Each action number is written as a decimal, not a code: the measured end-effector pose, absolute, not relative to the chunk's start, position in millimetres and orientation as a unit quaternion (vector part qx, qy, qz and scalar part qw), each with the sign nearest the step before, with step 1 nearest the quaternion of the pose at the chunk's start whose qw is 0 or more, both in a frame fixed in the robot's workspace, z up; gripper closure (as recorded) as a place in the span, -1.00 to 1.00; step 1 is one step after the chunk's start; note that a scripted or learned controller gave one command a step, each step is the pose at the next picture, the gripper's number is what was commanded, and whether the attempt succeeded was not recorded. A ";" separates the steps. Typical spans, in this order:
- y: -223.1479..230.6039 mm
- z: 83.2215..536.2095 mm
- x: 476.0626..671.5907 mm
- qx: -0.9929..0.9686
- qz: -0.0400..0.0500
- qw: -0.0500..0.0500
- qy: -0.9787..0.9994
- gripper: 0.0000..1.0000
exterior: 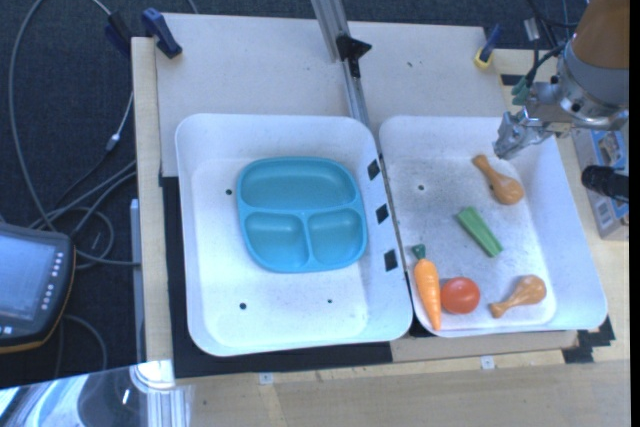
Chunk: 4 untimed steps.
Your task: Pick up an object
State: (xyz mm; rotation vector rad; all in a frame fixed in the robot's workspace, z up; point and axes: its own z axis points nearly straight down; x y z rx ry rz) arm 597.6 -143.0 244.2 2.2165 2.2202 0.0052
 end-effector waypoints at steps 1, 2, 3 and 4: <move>-90.7 233.5 576.9 0.705 0.000 -0.002 0.709 1.00; -35.3 224.7 557.1 0.705 0.000 -0.003 0.709 1.00; 14.9 216.8 542.7 0.705 -0.001 -0.003 0.709 1.00; 69.9 230.6 520.0 0.704 0.000 -0.003 0.710 1.00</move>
